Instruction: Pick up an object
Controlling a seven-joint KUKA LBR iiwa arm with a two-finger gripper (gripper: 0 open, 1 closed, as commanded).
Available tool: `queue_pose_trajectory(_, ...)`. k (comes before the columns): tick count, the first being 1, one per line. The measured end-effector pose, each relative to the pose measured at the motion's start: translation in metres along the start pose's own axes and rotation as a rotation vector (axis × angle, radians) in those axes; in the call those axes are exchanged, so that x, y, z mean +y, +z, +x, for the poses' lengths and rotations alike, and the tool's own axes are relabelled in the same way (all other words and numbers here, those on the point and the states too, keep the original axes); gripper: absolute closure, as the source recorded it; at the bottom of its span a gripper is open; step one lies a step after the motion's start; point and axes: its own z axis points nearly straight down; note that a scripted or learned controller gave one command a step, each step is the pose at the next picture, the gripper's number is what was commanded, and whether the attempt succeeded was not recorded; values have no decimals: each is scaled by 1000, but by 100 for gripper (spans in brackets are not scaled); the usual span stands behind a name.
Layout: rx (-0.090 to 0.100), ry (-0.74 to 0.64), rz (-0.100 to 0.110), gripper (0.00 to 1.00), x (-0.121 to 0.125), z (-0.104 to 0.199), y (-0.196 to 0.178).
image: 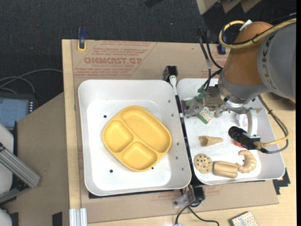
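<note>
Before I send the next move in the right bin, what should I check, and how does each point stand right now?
1. Tool over the right bin: ok, at its far left part.
2. Tool holding something: cannot tell; a green and white thing lies right at it.
3. Things left to pick: ok; cone, cookie, bread roll and croissant lie in the near half.
4. Free-standing target: ok for the cone; not ok for the bread roll, which touches the croissant.
5. Yellow plate out of the way: ok, it sits in the left bin.
</note>
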Motion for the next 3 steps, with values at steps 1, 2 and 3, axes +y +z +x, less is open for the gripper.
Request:
queue_pose_trajectory(1,-1,10,9,0,-41,-80,58)
queue_pose_trajectory(2,-2,-2,-4,0,10,-65,102)
queue_pose_trajectory(3,2,1,6,0,-33,-57,100)
